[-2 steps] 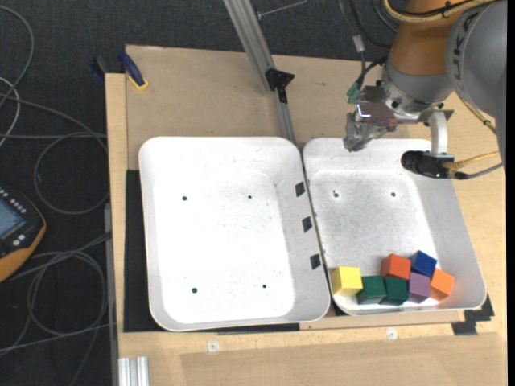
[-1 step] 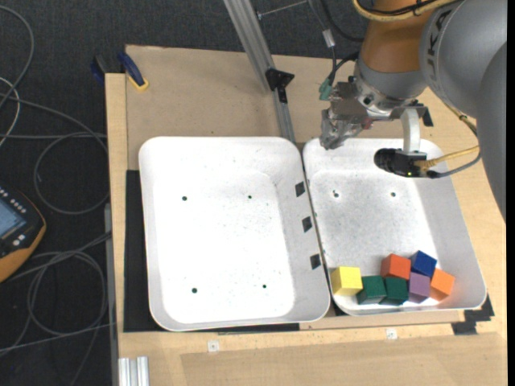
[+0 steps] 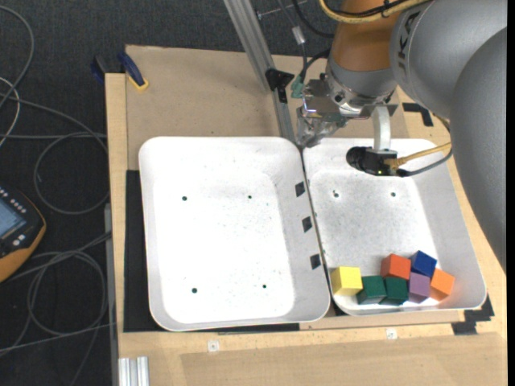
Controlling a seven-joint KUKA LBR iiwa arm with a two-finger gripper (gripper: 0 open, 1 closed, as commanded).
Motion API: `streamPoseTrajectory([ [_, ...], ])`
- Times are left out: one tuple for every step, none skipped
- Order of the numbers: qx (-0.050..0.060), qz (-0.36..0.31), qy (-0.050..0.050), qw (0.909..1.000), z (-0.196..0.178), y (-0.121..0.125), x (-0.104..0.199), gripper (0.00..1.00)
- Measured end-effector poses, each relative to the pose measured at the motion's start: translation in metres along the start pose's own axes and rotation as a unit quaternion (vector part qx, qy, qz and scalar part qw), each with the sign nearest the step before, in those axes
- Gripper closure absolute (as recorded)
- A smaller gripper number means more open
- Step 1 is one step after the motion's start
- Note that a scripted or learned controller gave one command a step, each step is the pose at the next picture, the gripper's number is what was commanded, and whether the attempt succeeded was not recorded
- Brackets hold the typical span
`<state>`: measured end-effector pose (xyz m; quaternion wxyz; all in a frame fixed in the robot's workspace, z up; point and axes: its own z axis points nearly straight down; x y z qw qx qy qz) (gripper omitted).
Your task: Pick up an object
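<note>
The grey arm (image 3: 451, 55) with its orange band is reaching in from the right and hanging over the far edge of the two white bins, its gripper (image 3: 315, 127) sitting just above the seam where the left bin (image 3: 161, 159) and the right bin (image 3: 451, 207) are meeting. Nothing is showing between the jaws, and whether they are released or clenched I cannot tell, since the wrist hardware is blurring and crowding them. The objects to pick are all lying well apart from the gripper, huddled in the near corner of the right bin: a yellow block (image 3: 348, 279) is sitting at the left end of the cluster, two green blocks (image 3: 383, 289) are touching beside it, an orange block (image 3: 395, 265) is resting behind them, a blue block (image 3: 423, 262) and a purple block (image 3: 419, 284) are pressing together to the right, and another orange block (image 3: 442, 282) is leaning at the right end. The table (image 3: 193, 87) is carrying both bins, and loose cables (image 3: 48, 167) are trailing over the dark floor at the left.
</note>
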<state>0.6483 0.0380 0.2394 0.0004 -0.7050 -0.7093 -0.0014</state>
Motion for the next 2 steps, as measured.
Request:
streamPoseTrajectory([
  [0.0, 0.0, 0.0, 1.0, -0.0004, 0.0055, 0.0456, 1.0],
  [0.0, 0.002, -0.001, 1.0, -0.0001, 0.0054, 0.0425, 0.0],
])
